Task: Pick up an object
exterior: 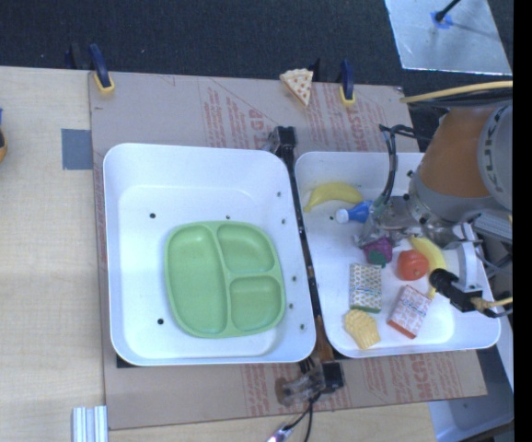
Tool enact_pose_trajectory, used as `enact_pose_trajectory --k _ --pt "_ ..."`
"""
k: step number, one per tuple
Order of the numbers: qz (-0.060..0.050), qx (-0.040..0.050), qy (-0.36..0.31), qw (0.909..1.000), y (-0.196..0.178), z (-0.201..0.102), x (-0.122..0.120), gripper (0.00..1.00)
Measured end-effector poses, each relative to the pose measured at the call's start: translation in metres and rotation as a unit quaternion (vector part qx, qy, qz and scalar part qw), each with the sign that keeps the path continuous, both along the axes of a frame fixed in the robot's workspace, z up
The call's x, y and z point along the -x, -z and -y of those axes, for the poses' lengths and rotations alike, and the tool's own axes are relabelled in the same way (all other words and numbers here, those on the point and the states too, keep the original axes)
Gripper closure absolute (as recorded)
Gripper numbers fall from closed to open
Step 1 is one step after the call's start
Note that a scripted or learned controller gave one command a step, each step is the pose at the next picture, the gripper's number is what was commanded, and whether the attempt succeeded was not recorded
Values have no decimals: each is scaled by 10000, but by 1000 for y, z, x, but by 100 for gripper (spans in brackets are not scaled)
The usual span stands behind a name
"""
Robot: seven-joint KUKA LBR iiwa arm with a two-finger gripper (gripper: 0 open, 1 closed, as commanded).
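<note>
Target candidate: purple object [377,248] in right bin [332,334], just left of the tomato [412,264]. My end effector [383,224] sits directly above it; can't tell its state. Best descend straight, avoiding the tomato. Arm reaches in over the bin's right side, wrist down.

Green divided plate [223,279] set in left bin [123,247]; cardboard [192,109] clamped to desk [27,265]; pizza-slice toy [296,85] at back.

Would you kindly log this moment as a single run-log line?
arm over right bin | pincer low by purple toy | banana loose | green tray in left bin
</note>
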State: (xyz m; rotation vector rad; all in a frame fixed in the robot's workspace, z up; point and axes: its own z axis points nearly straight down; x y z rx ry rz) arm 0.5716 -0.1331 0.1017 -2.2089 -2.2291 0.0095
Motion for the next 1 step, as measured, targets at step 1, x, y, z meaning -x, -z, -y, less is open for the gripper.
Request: enact_pose_trajectory --k 1 --pt "20 -10 12 10000 -90 -102 -2 100"
